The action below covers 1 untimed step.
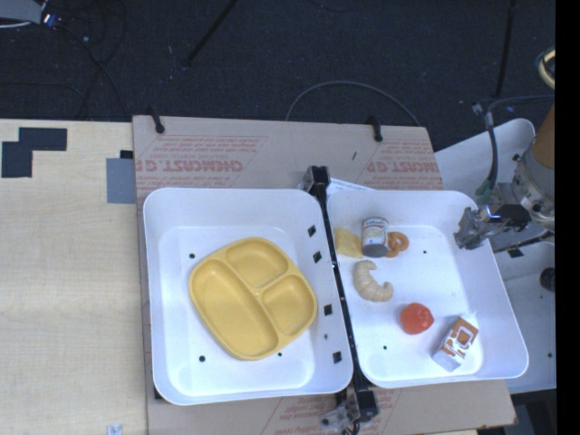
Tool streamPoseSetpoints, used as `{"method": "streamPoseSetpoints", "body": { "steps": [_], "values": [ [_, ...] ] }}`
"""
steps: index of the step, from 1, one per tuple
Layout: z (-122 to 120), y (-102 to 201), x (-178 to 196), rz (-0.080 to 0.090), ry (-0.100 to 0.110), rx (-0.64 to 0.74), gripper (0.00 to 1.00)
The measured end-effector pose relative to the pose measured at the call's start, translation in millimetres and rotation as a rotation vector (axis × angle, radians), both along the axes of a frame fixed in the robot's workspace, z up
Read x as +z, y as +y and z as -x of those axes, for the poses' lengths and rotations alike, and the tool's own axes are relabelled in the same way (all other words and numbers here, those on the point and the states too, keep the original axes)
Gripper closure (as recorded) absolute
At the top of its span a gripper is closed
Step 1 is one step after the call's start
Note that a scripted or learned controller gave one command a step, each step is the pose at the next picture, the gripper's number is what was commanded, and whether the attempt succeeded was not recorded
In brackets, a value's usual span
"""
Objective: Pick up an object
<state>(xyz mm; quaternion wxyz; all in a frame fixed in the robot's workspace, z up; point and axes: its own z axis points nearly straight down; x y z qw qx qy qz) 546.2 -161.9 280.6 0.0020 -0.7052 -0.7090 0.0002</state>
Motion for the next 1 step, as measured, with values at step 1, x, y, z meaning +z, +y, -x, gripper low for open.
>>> {"method": "streamPoseSetpoints", "body": {
  "steps": [1],
  "values": [
    [5.7, 57.1, -17.0, -0.001, 0.002, -0.001, 1.0]
  ]
}}
